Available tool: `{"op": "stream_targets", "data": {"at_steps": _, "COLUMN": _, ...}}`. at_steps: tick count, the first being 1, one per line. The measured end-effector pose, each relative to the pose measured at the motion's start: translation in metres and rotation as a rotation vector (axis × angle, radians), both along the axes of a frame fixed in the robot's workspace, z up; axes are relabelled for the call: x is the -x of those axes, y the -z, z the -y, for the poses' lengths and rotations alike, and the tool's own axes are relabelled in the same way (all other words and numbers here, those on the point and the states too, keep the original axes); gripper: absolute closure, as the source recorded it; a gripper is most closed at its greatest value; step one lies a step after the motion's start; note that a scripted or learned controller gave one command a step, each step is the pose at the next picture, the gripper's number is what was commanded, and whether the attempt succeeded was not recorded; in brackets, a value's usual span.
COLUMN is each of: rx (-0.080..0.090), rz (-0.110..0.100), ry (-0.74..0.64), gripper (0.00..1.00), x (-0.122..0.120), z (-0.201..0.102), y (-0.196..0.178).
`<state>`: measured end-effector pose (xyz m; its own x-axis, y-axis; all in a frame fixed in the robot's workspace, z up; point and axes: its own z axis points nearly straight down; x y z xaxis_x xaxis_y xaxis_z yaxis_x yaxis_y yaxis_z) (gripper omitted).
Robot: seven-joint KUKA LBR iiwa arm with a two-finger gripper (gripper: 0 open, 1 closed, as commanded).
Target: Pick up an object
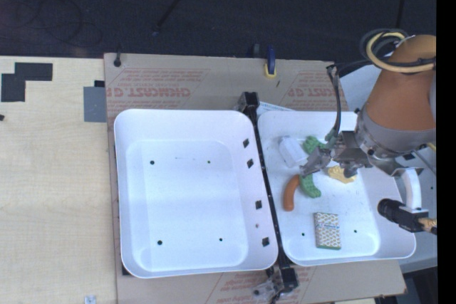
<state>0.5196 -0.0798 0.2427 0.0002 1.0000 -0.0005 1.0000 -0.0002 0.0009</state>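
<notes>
- Objects for picking lay in the right bin [370, 249], all of them loose on its white floor: an orange sausage-shaped piece [291, 194], a green piece [311, 186] just right of it, a second green piece [312, 144] higher up, a pale clear packet [291, 151], a yellow item [343, 175] and a small patterned box [328, 231] toward the near edge.
- The left bin [132, 153] sat side by side with the right one, their rims touching along a line of black clips.
- Both bins rested on a sheet of brown cardboard [178, 82] with printed lettering, laid over a light wood table [50, 189].
- Dark floor with loose black cables [43, 3] ran behind the table; grey and black patches marked the table's far left part.
- The gripper [329, 164] hung low over the middle of the right bin, among the green pieces and the yellow item.
- The fingers blurred into the dark metal around them, so I could not tell whether they stood wide or narrow, or whether anything sat between them.
- The arm's grey and orange body [402, 92] covered the right bin's far right corner.
- The yellow item was partly hidden under the gripper, and its shape was hard to make out.
- The clear packet faded into the white bin floor.
</notes>
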Motion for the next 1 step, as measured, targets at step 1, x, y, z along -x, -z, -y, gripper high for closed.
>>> {"op": "stream_targets", "data": {"at_steps": 1, "rx": 0.0, "rz": -0.001, "ry": -0.004, "gripper": 0.0, "x": -0.0481, "z": 0.0031, "y": 0.152}}
